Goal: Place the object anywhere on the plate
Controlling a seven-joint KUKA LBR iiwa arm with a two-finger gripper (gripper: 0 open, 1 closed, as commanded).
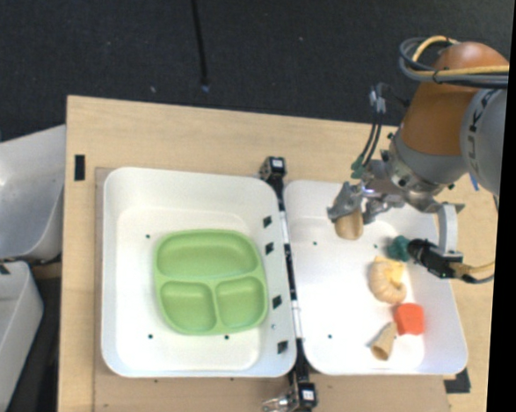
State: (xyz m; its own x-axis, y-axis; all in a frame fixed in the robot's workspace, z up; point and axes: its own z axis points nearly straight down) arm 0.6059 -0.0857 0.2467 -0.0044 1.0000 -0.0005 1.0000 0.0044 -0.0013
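1. On my feed the green plate (209, 281) sits in the left bin (116, 340), with three compartments.
2. I see the gripper (356, 208) over the right bin (319, 337), fingers narrow around a tan object (350, 226).
3. Right of it lie a teal piece (399, 248), a yellowish pastry (385, 280), an orange block (410, 319) and a tan cone (383, 342).
4. I can read no writing.

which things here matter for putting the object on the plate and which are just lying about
For the job:
- gripper
- tan object at the gripper's tip, over the right bin
- green plate in the left bin

Lying about in the right bin:
- yellowish lump
- orange block
- tan cone
- small teal piece
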